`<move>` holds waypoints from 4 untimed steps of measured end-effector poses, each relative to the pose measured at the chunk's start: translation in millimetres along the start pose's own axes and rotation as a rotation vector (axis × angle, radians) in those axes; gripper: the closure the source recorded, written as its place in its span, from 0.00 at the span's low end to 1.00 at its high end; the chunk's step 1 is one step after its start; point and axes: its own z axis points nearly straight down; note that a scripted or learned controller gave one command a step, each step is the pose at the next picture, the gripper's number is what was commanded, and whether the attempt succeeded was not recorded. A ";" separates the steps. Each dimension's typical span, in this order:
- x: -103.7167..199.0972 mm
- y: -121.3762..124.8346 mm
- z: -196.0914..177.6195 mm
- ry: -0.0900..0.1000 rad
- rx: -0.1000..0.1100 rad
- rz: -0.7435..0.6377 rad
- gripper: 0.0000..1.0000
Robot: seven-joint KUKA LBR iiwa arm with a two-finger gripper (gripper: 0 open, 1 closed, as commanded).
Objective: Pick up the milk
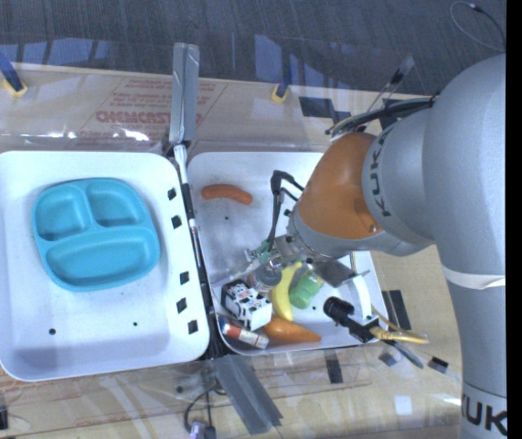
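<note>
Blue sectioned plastic plate point(96, 230) sits alone in the left white bin point(14, 337), well left of the tool point(268, 265); not part of this job. Black-and-white cow-print milk carton point(247, 304), the target, lies in the right white bin point(233, 167), just below-left of the tool, packed against a yellow banana point(283, 300) and an orange carrot point(290, 333), so there's little room around it. Brown sausage point(227, 193) is up-left of the tool, apart. Green bottle-shaped item point(304, 288) sits just right of the tool. Tool is low over the clutter; its opening is hidden from this angle, can't tell. Nothing visibly held. Judgement: approach stage, milk not yet grasped.
</note>
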 end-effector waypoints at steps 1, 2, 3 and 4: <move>17.5 -40.6 8.7 0.023 0.027 0.003 0.00; 17.2 9.8 -89.9 0.021 0.030 0.149 0.00; 16.8 -41.1 -13.3 0.023 0.031 0.093 0.00; 32.7 -23.5 -91.0 0.018 0.030 0.312 0.00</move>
